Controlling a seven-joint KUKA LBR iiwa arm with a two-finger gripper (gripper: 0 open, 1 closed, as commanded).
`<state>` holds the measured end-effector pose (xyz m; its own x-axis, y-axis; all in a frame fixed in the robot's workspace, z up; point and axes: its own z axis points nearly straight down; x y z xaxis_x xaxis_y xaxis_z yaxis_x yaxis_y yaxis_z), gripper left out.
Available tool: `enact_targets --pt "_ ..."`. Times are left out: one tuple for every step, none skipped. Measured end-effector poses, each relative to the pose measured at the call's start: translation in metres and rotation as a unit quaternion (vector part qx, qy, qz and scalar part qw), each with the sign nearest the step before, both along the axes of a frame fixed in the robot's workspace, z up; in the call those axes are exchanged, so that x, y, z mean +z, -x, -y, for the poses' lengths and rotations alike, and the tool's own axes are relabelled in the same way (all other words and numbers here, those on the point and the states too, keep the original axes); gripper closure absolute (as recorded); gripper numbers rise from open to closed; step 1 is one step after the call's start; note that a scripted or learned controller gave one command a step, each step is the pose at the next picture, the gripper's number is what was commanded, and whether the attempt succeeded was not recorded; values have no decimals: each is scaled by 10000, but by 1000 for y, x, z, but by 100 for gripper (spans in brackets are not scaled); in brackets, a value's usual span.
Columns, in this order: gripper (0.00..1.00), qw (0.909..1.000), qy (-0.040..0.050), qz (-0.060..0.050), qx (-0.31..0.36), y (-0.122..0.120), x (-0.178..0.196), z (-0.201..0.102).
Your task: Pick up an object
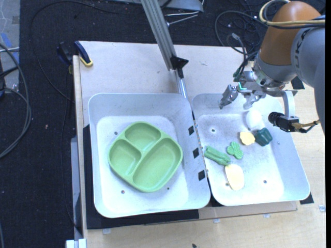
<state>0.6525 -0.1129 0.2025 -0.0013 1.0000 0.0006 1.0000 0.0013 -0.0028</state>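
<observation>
The right bin (279,182) holds several small items. Among them are a white lump (253,119), a yellow piece (247,138), a dark green block (264,136), a small green piece (236,150), a long green piece (217,155) and a pale yellow oval (234,176). My gripper (239,99) hangs over the bin's far edge, just behind the white lump. It is open, one finger (226,97) pointing down-left, with nothing between the fingers.
The left bin (103,115) holds a green divided plate (145,156). A slanted metal pole (161,27) rises from between the two bins at the back. The arm's orange band (289,17) and grey wrist fill the upper right.
</observation>
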Motion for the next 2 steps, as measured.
enact_targets --pt "0 10000 3 15 1 -1 1 0" --pt "0 10000 5 -9 -12 -5 -55 9"
